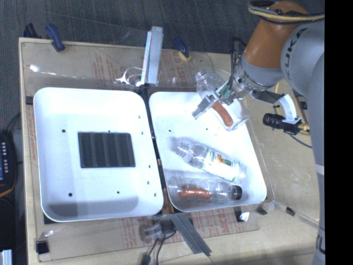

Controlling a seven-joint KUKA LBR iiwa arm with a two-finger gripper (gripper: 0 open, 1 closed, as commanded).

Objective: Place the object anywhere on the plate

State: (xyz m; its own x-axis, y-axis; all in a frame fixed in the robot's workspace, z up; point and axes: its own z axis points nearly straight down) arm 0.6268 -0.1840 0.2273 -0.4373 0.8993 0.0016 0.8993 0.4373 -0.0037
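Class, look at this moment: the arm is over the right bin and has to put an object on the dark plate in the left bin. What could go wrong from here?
1. The gripper hovers by an orange-red object; a firm hold cannot be confirmed, so it may drop.
2. The dark plate lies across the divider, so the carry is long.
3. The two clear bottles are transparent and rounded, likely hard to grasp.

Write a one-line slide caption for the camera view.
Pincer above the right bin, two clear bottles below it; dark ridged plate in the left bin.

The bottle's label [219, 162] and the bench's red printing [99, 66] are too small to read.
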